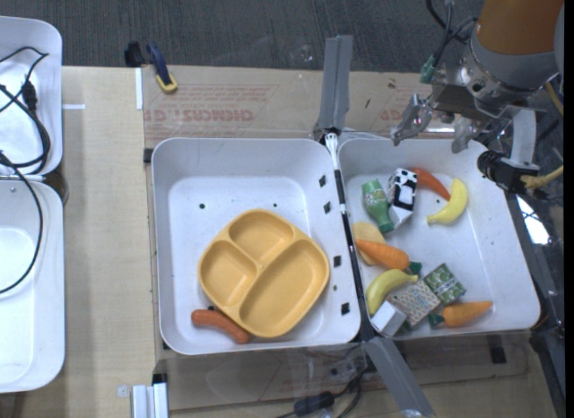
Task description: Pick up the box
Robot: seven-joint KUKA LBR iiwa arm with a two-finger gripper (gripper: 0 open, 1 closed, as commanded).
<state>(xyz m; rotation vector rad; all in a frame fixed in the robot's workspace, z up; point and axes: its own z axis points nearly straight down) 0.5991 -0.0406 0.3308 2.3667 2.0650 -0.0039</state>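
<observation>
The box (411, 303) is seen lying flat near the front wall of the right bin (511, 228), its long axis slanted from front-left to back-right, with a pale end turned toward the bin's front-left corner. Its top is beige with a fine speckled pattern. It is touched by a banana (387, 284) on its left and a small green pack (445, 283) on its right, with a carrot (465, 313) just beside it. Farther back, a second carrot (384, 253), a green bottle (378, 205), a black-and-white carton (404, 190) and another banana (451, 204) are found. A yellow divided plate (263, 271) and a sausage (220, 325) are held in the left bin (179, 228). The gripper (435, 131) is held above the right bin's back edge, fingers spread wide, nothing between them.
</observation>
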